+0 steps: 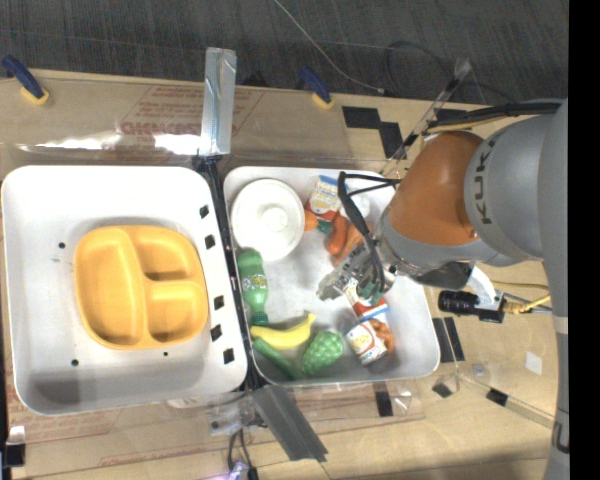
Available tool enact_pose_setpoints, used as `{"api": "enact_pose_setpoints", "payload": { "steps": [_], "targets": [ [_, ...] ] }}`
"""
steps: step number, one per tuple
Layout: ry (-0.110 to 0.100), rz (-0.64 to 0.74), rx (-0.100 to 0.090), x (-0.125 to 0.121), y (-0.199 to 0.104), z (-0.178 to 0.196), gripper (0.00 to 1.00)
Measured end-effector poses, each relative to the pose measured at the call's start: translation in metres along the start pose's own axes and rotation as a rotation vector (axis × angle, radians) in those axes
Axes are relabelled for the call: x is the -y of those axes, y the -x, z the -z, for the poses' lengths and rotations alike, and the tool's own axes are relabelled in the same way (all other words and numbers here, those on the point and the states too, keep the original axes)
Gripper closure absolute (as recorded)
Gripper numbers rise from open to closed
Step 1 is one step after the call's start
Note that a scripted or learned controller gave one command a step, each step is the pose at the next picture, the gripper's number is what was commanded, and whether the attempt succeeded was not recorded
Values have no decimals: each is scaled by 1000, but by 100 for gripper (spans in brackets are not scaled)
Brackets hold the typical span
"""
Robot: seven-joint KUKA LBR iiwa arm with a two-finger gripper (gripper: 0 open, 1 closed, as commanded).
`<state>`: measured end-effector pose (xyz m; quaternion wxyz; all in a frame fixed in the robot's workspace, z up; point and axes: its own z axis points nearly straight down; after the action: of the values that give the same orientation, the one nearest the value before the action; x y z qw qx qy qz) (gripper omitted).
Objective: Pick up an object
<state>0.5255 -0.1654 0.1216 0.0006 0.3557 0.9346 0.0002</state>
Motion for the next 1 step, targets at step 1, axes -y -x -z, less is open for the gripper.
{"api": "enact_pose_setpoints", "payload": {
  "steps": [1],
  "targets": [
    [4, -200, 7, -60, 83, 147, 100]
  ]
}}
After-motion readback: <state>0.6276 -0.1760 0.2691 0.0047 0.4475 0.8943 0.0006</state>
